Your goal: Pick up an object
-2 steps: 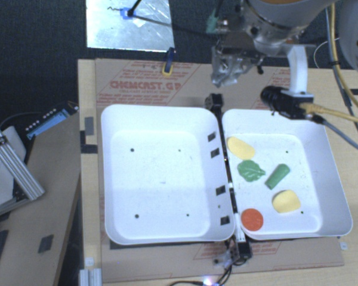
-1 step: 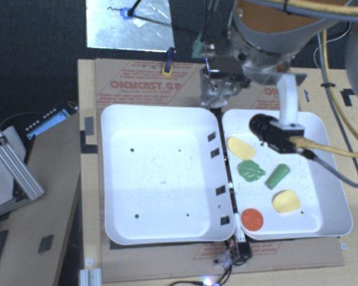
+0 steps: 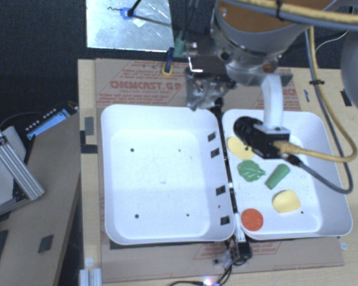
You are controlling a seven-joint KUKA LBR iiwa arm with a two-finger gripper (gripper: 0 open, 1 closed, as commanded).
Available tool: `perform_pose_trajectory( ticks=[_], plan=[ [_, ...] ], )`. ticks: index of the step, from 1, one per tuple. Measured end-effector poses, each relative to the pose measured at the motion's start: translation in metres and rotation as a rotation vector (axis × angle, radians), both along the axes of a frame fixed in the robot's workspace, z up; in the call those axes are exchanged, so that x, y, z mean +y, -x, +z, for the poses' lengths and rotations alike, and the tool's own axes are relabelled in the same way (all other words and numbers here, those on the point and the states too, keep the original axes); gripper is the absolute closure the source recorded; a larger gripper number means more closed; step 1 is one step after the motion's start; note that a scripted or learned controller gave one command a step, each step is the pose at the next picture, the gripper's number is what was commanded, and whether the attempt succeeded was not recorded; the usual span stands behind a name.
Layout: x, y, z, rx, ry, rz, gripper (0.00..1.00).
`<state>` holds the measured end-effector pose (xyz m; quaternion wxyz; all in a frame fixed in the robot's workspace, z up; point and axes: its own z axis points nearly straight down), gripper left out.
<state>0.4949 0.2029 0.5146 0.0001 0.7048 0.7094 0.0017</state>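
The right bin [image 3: 322, 159] holds a yellow piece [image 3: 238, 148], a green leafy piece [image 3: 250, 171], a green cylinder [image 3: 278, 176], a pale yellow lump [image 3: 286, 201] and an orange-red round piece [image 3: 252, 219]. My gripper [image 3: 206, 97] hangs at the far edge of the bench, over the seam between the two bins, above and to the left of these objects. Nothing shows beneath it. A black unit [image 3: 258, 137] on a white bracket, with a yellow cable, sits over the far part of the right bin and partly hides the yellow piece.
The left bin [image 3: 161, 171] shows a bare white floor. Black clips [image 3: 221, 189] line the divider between the bins. A cardboard sheet [image 3: 137, 85] lies under both bins. The arm's grey body and yellow hoses [image 3: 322, 16] cross the top right.
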Motion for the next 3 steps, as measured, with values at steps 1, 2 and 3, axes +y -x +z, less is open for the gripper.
perform_pose_trajectory(
  ticks=[1,2,3],
  plan=[
    [0.0333,0.0049,0.0177,-0.001,-0.001,0.001,1.0],
    [0.0312,0.0085,0.0205,0.0,0.001,-0.001,1.0],
    [0.0314,0.0085,0.0203,0.001,0.001,0.0,1.0]
  ],
)
